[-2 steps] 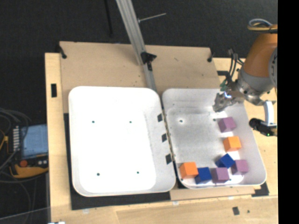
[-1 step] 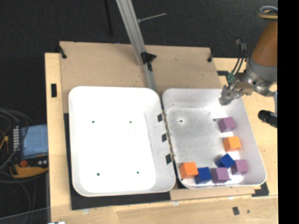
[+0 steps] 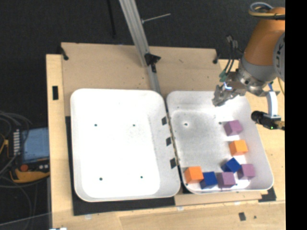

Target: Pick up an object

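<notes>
Hovering over the far part of the right bin (image 3: 192,102), the gripper (image 3: 220,97) carries nothing; how its claw stands I cannot tell. Seven blocks lie nearer: purple block (image 3: 233,127) closest, orange block (image 3: 238,146) next, the rest clustered along the near rim. A slanted metal pole (image 3: 136,30) rises beyond the left bin (image 3: 117,143).

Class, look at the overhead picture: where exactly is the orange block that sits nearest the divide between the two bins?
The orange block lies in the right bin, near its front-left corner, right beside a blue block.
</notes>
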Robot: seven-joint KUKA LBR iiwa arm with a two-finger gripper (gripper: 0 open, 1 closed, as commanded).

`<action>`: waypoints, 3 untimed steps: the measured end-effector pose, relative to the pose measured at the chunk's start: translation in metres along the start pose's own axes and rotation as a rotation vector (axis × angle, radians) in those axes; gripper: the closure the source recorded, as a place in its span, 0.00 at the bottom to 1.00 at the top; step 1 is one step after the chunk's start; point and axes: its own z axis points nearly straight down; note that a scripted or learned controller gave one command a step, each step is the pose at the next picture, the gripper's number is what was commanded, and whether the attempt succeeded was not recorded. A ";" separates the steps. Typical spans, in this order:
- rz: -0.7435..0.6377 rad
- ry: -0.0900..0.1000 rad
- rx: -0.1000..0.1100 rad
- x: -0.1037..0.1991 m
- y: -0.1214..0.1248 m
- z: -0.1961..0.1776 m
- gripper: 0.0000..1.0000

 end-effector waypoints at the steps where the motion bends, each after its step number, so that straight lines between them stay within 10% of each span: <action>1: 0.000 0.000 0.002 0.051 0.001 0.002 1.00; 3: -0.001 0.001 0.001 0.144 -0.016 -0.011 1.00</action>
